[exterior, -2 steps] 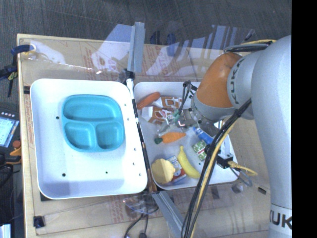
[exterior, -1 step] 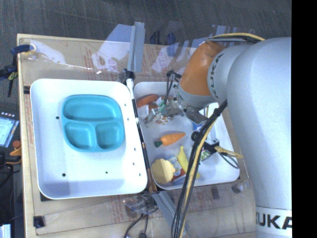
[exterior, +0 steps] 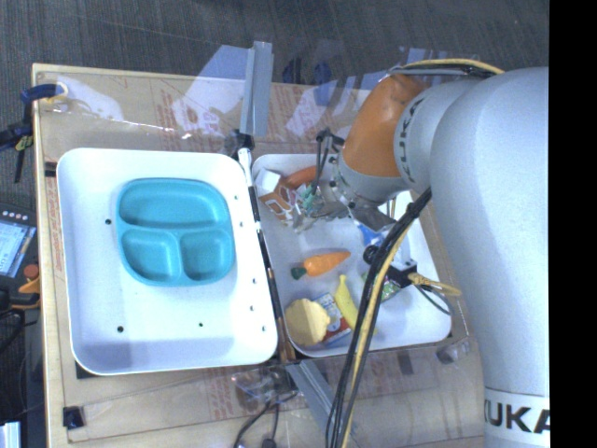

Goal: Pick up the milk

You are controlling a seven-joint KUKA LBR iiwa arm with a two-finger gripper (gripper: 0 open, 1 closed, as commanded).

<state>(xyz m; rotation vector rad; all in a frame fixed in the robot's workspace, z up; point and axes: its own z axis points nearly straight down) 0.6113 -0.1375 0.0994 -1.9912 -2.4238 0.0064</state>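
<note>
Two white bins sit side by side on my worktop point(exterior: 140, 110). Entries run from the near edge to the far one; clock bearings are read within each bin, with 12 at the far edge.

Right bin point(exterior: 424, 329), near end: a pale yellow rounded item point(exterior: 307, 321) at about 7 o'clock. Touching it on the right is a small packet with red and blue print point(exterior: 333, 312); I cannot read the label, so I cannot say whether this is the milk. A slim yellow piece point(exterior: 346, 298) leans just beside the packet.

Right bin, centre: a toy carrot point(exterior: 324, 263), orange with a green top, lying on its side, apart from the items nearer me.

Right bin, far end, about 11 o'clock: an orange-and-white item point(exterior: 297, 177) against the far wall, with the jaws point(exterior: 303, 203) low over the bin floor just beside it. I cannot tell how far apart they stand, nor whether anything is between them.

Arm point(exterior: 485, 194): grey, orange band above the wrist, covering the bin's 3 o'clock side. Black cables hang across the near right corner.

Left bin point(exterior: 84, 325): a turquoise three-compartment tray point(exterior: 177, 227), slightly toward 12 o'clock of centre.
</note>
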